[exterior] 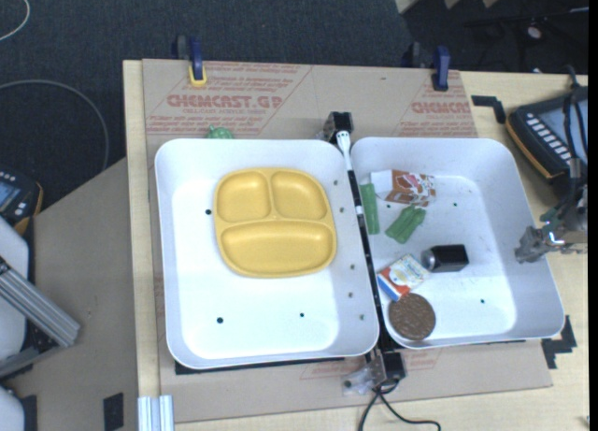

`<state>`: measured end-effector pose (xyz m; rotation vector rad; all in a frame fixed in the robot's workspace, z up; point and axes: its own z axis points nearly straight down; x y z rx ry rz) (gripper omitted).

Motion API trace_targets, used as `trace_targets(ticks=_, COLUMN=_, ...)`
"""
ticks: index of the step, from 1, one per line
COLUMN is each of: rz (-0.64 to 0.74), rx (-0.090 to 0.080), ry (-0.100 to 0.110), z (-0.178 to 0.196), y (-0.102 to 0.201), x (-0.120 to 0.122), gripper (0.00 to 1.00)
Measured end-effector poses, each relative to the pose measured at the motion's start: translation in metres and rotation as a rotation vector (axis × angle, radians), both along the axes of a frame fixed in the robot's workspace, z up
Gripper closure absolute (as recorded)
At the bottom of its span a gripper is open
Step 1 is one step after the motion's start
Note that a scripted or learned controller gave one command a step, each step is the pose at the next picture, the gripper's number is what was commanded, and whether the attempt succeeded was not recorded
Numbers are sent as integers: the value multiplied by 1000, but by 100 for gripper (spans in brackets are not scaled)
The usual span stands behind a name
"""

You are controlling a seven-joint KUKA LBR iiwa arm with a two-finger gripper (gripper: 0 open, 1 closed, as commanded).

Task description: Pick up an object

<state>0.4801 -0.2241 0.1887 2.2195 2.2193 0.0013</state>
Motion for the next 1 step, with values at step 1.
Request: trace_targets(ticks=1, rz=0, rx=-2, ry=-3, z=10, y=0, x=1, gripper=100)
